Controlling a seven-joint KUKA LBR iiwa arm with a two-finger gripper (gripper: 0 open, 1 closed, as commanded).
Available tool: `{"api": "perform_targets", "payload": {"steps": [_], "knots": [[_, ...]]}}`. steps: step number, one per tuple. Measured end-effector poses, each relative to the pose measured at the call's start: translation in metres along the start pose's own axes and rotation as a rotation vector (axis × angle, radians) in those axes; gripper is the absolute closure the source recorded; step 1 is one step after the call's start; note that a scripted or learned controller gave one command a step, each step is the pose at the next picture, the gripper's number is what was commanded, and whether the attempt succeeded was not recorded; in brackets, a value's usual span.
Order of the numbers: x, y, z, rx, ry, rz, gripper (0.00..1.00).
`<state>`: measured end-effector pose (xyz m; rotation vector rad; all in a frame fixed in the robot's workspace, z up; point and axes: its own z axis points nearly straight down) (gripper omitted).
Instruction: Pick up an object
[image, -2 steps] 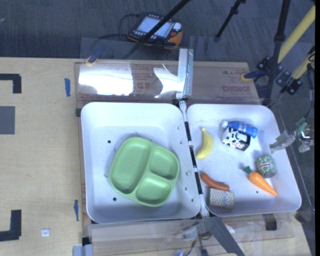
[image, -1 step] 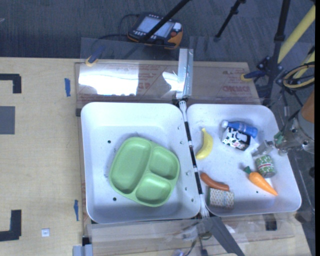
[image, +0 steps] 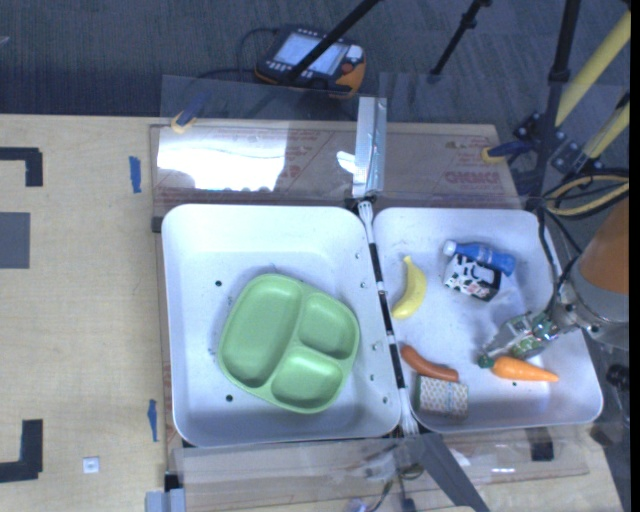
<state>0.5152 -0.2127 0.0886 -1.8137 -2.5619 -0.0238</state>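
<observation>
While my arm reaches into the right bin (image: 580, 405), my claw (image: 508, 343) hangs low over its floor, and I cannot tell its state. Just beside it, toward the near rim, lies the carrot (image: 524, 371). Farther off sit the banana (image: 410, 288), sausage (image: 428, 364) and a black-and-white toy (image: 473, 275).

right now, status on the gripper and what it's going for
Gripper low in right white bin, fingers unclear. Tip beside orange toy carrot, nothing seen held. Yellow toy banana well apart.
</observation>
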Motion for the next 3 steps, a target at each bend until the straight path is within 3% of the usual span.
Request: {"api": "perform_targets", "payload": {"steps": [1, 2, 3], "knots": [[-0.008, -0.003, -0.011, -0.001, -0.016, 0.01, 1.0], [0.019, 0.046, -0.078, 0.009, -0.012, 0.053, 1.0], [0.125, 0.061, -0.094, 0.011, -0.01, 0.156, 1.0]]}}
